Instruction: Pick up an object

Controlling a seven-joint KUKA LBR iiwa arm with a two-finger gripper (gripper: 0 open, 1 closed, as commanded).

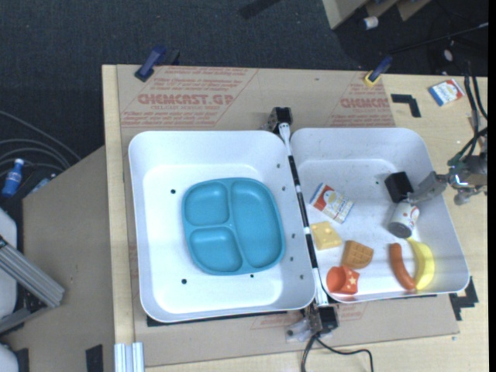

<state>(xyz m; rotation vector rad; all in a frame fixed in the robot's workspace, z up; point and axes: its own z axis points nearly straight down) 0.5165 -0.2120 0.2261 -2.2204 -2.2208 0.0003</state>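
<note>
At the right rim of the right-hand shallow white bin (434, 157) you have the grey metal gripper (446, 181), reaching in low over the bin wall from the right. You cannot tell from this view whether it is spread or closed, and nothing is visibly gripped in it. Just beyond its tip lies a small black block (397, 184), and below that, touching or nearly touching it, a white cylindrical cup (401, 219) lying on its side.

Your candidates for picking all sit in this right bin. Toward its left side is a small white carton with red and orange print (331, 202), tilted. Below it comes a pale yellow cheese wedge (325, 236), then a tan square waffle (357, 253) just beside it, and a red-orange tomato-like piece (342, 280) near the front wall. At the front right corner a reddish-brown sausage (401, 266) lies alongside a yellow banana (422, 263), the two close together or touching.

Left of the divider, the other shallow white bin (155, 161) holds a light blue plastic plate with three compartments (232, 225), sitting flat near the middle, well apart from the gripper
</note>
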